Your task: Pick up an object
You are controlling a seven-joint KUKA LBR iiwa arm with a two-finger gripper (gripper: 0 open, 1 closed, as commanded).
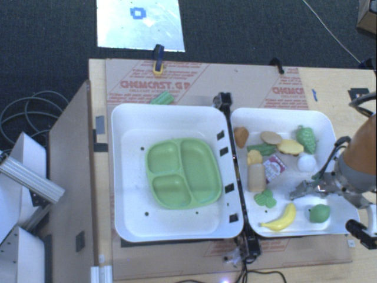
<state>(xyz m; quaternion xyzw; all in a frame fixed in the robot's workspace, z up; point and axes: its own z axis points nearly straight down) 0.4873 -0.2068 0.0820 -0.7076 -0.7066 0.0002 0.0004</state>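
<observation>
The right bin (323,120) holds several toy foods. Among them are a yellow banana (281,218), a round green fruit (319,213), a white ball (306,163), a bunch of green grapes (305,137), a yellow oval piece (291,147), a beige block (256,177) and a purple-and-white packet (274,168). My gripper (307,188) reaches in from the right and hangs low over the bin's right part. It sits between the white ball and the green fruit, just above the banana's tip. I see nothing held in it.
The left bin (129,134) bears a green divided plate (182,173). An orange-brown piece (241,136), a tan disc (271,138) and a small green leafy piece (265,199) also lie in the right bin. A black divider (231,158) separates the bins.
</observation>
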